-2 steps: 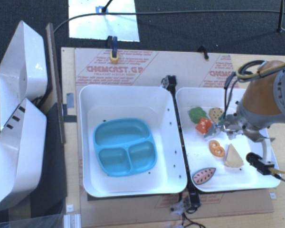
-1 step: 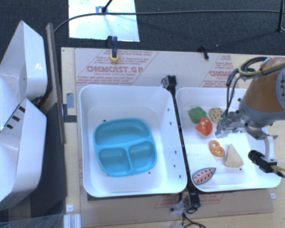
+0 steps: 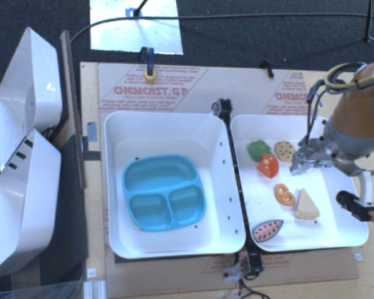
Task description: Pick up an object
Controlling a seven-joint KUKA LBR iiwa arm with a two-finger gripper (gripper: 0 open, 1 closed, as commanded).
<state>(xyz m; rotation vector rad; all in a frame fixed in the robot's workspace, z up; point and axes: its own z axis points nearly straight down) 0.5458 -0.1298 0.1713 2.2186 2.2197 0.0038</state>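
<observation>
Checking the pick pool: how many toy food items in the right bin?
6. Green vegetable, cookie and red piece at the back; pretzel and cheese wedge mid-bin; watermelon slice in front. The arm may hide more.

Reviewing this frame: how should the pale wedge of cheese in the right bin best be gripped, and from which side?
Probably straight from above. The pale yellow cheese wedge lies flat with its point away from the camera. Close the end effector across its two slanted sides, near the wider base. The orange pretzel sits close on its left, so that finger has little room.
</observation>
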